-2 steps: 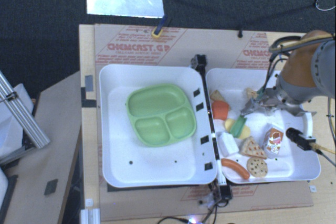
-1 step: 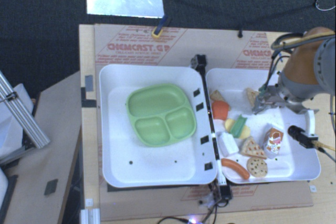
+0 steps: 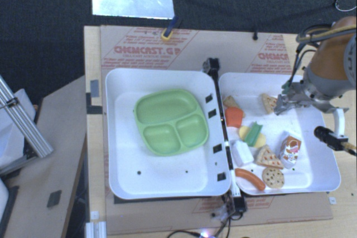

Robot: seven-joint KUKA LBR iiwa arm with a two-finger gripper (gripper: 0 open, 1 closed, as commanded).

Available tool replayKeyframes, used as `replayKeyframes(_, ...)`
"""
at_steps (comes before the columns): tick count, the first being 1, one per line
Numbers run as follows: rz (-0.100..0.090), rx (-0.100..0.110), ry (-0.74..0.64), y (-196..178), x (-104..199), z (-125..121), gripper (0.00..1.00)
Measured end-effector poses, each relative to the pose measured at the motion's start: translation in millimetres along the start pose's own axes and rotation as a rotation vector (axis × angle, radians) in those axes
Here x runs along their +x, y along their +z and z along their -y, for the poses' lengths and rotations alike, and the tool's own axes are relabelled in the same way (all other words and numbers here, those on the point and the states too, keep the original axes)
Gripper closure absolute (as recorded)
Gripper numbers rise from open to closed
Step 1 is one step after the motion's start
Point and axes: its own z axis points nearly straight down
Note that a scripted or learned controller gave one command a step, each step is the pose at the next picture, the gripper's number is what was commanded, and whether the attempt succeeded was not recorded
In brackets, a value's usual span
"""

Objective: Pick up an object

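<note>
Just left of the gripper [image 3: 281,106], jaw state I cannot tell, lies a toast slice [image 3: 269,102], probably light, stiff, best pinched across its edges.

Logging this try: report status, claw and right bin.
Claw low over right bin's far side, nothing seen between it. Pizza slice right beside it. Other toy food clustered toward the divider; green tray in left bin.
</note>
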Motion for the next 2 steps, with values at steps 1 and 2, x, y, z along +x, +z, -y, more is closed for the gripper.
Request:
replayKeyframes(1,0.000,-0.001,-0.002,-47,7,-5,1.00)
replayKeyframes(2,0.000,0.000,-0.002,-87,7,-6,1.00)
